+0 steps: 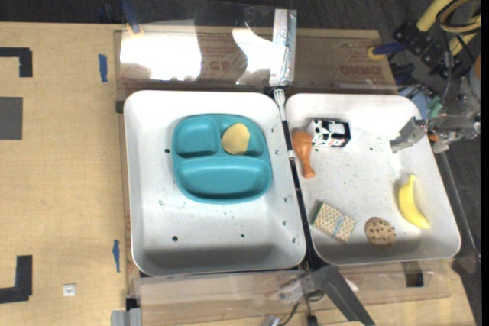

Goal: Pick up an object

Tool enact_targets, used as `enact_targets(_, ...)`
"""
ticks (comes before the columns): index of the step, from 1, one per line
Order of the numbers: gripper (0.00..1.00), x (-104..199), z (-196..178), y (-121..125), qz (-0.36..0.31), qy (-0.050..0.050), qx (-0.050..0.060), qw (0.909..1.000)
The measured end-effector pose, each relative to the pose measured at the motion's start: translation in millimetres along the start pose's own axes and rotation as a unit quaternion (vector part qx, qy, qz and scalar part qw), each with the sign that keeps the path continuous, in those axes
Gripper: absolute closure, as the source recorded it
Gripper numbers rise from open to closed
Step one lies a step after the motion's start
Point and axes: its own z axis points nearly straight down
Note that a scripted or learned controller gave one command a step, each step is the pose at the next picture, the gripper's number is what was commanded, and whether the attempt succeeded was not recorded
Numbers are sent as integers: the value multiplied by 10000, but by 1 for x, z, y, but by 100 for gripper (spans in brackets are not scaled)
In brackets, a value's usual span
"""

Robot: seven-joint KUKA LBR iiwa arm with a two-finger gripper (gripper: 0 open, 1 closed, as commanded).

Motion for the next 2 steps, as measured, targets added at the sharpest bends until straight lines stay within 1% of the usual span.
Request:
enact_targets(1, 0, 42, 128, 14, 905, 7, 47, 9959)
enact_targets(2, 0, 52, 135, 103, 515, -8, 31, 9987)
